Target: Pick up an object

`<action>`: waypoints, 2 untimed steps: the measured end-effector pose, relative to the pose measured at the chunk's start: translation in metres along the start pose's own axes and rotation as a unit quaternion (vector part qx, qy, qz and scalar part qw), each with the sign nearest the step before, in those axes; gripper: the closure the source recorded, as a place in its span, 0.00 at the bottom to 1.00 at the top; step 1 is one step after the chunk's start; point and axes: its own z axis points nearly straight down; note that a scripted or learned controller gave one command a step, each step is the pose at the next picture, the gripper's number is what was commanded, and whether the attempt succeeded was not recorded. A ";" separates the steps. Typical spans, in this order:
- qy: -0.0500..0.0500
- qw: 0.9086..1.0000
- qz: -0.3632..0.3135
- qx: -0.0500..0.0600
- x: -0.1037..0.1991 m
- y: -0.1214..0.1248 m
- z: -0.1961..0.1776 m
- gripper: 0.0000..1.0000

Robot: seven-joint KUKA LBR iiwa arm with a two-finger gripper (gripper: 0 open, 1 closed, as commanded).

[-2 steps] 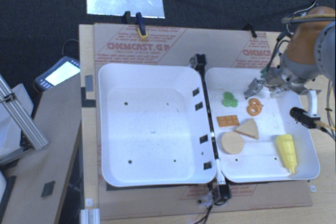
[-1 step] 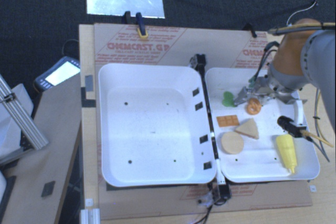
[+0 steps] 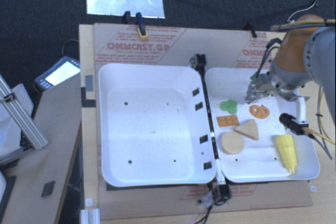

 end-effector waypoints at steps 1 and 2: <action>0.003 1.000 -0.006 -0.001 0.130 0.001 -0.092 1.00; 0.002 1.000 -0.003 0.002 0.194 -0.030 -0.146 1.00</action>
